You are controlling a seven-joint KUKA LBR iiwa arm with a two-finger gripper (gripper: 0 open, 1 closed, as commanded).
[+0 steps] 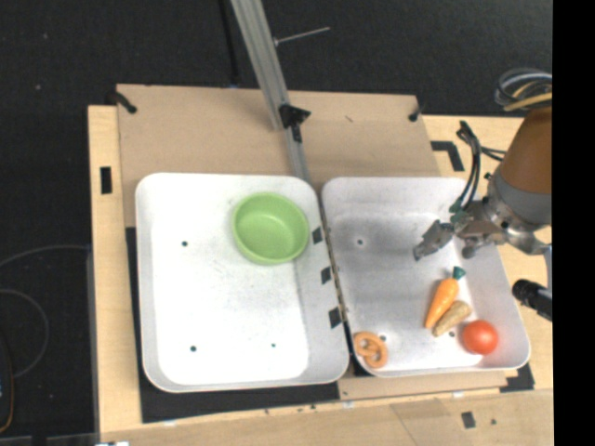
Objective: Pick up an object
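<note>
Reaching arm: enters over the surface's right edge.
Hand [449, 238]: above the right bin [390, 212], fingers spread, gripping nothing.
Carrot [442, 300]: near that bin's right edge, just below the hand.
Tomato [479, 336]: front right corner.
Pretzel [370, 349]: front left corner.
Green bowl [271, 229]: left bin [186, 286], back edge.
</note>
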